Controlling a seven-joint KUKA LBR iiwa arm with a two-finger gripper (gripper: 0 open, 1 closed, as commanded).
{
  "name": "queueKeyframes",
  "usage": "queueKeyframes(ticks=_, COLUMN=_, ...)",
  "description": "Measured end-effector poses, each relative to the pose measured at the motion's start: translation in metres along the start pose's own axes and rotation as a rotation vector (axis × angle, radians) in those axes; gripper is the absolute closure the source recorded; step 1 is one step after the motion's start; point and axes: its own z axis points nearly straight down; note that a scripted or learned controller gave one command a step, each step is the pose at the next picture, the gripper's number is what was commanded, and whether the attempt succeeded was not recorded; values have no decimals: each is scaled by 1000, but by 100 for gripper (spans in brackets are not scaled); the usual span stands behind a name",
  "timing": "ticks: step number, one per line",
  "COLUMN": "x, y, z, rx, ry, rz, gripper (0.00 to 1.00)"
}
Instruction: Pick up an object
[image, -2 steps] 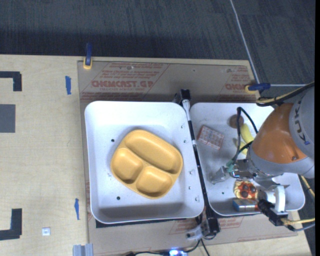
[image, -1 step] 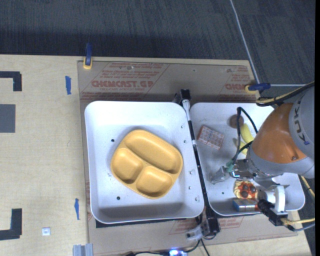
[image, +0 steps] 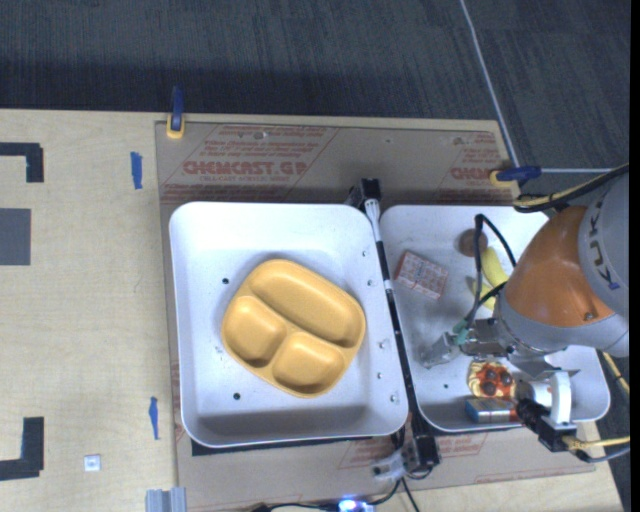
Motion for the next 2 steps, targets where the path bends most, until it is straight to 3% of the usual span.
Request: queueKeyframes(ticks=2, x=1, y=0, z=0, rx=0, ry=-1, rz=1, gripper=0)
